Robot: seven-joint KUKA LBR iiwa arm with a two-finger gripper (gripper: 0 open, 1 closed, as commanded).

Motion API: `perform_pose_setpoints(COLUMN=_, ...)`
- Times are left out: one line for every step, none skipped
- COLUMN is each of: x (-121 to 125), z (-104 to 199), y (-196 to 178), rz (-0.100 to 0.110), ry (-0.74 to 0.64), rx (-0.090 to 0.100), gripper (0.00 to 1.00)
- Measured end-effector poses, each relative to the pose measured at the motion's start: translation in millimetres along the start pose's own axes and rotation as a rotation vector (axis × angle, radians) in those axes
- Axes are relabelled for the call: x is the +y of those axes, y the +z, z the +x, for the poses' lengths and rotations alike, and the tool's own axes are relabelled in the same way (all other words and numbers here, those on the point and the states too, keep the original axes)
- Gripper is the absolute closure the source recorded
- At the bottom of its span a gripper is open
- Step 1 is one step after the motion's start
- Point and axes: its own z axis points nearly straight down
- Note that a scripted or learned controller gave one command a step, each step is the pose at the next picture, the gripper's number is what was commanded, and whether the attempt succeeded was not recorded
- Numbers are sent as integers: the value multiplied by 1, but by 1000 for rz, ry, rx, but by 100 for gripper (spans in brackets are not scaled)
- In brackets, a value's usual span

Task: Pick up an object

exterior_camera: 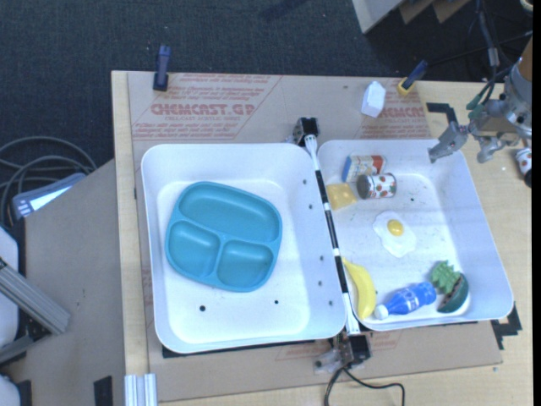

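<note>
In the right bin [473, 201] the things stand along the left and bottom sides. Two cans [372, 176] and a yellow piece [341, 196] crowd the top-left corner, touching or nearly touching. The egg [395, 234] lies alone in the middle, with bare floor all around it. The banana [363, 288] lies against the left wall. The bottle [407, 300] and a green thing [448, 286], perhaps a vegetable, are just beside each other. The upper right part is bare. In the left bin [161, 176] a blue plate [224, 236] takes the centre; the margins are bare.
</note>
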Motion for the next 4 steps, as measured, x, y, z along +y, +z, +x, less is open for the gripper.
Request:
perform_pose_setpoints(x=-2, z=43, y=88, rz=2, ry=-1, rx=2, gripper=0)
perform_pose_setpoints(x=39, z=96, y=152, rz=11, ry=-2, rx=3, gripper=0)
perform_pose_setpoints(x=40, z=105, y=151, rz=2, ry=0, rx=1, gripper=0)
perform_pose_setpoints(x=40, z=105, y=140, rz=7, ry=-1, rx=2, gripper=100)
